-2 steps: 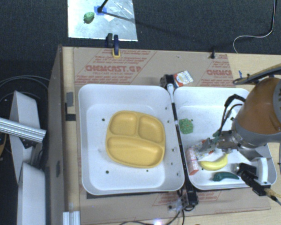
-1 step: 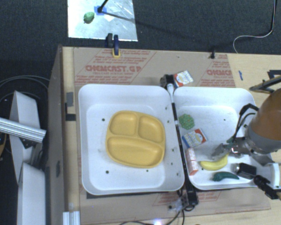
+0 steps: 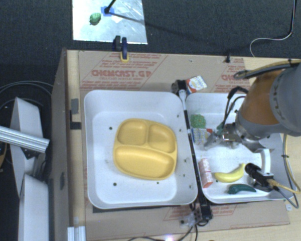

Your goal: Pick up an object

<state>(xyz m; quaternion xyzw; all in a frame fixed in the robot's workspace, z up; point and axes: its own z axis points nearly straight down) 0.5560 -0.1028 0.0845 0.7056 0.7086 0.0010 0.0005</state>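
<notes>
Banana (image 3: 230, 174): smooth, curved, yellow, in right bin (image 3: 215, 102). Beside it, a dark green glossy piece (image 3: 241, 188). End effector (image 3: 214, 139) above banana; grip state cannot tell, blurred.

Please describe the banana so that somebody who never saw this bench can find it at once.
Look in the right white bin, near its front edge. The banana lies there between a small red-and-white packet and a dark green piece. It is that bin's one yellow, curved thing.
</notes>
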